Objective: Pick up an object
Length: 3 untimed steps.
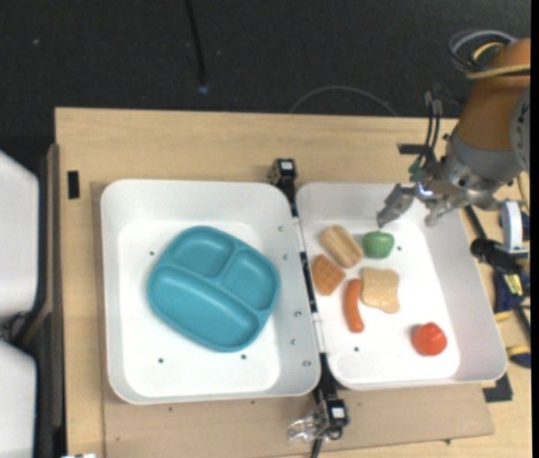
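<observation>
The left bin holds a blue tray with three parts. In the right bin lie a waffle, a bread roll, an orange sausage, a tan piece, a green ball and a red tomato. The gripper hangs over the bin's far side, just above the green ball, with its fingers spread apart and nothing between them.

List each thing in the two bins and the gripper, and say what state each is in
gripper: open, above right bin, holding nothing
green piece: loose, near gripper
bread roll: lying flat
waffle: lying flat
sausage: lying flat
tan piece: lying flat
red piece: loose
blue tray: in left bin
</observation>
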Tool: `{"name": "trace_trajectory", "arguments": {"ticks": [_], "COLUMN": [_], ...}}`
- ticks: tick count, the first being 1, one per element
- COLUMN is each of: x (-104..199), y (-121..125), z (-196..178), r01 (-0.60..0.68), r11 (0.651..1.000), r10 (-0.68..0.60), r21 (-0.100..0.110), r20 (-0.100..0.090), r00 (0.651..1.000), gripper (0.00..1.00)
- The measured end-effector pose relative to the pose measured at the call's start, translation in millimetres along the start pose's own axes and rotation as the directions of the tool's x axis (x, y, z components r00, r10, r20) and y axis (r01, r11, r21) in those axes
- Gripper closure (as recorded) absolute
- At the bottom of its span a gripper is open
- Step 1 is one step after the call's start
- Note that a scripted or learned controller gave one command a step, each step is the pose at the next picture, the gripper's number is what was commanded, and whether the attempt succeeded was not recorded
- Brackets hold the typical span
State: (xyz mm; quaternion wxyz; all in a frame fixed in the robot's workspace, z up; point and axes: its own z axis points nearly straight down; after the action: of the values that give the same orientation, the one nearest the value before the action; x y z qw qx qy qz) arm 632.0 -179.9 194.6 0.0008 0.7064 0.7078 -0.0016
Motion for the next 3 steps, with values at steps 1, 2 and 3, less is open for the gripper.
{"name": "trace_trajectory", "arguments": {"ticks": [1, 2, 3], "x": [-2.0, -3.8, -4.6], "y": [-1.9, -2.1, -0.4], "z": [62.3, 94.9, 81.3], "r01": [-0.003, -0.006, -0.006], "r11": [1.000, 1.000, 1.000], "r10": [0.003, 0.006, 0.006], "r21": [0.001, 0.000, -0.006], "r20": [0.000, 0.000, 0.001], "r00": [1.000, 1.000, 1.000], "gripper": [0.00, 0.00, 1.00]}}
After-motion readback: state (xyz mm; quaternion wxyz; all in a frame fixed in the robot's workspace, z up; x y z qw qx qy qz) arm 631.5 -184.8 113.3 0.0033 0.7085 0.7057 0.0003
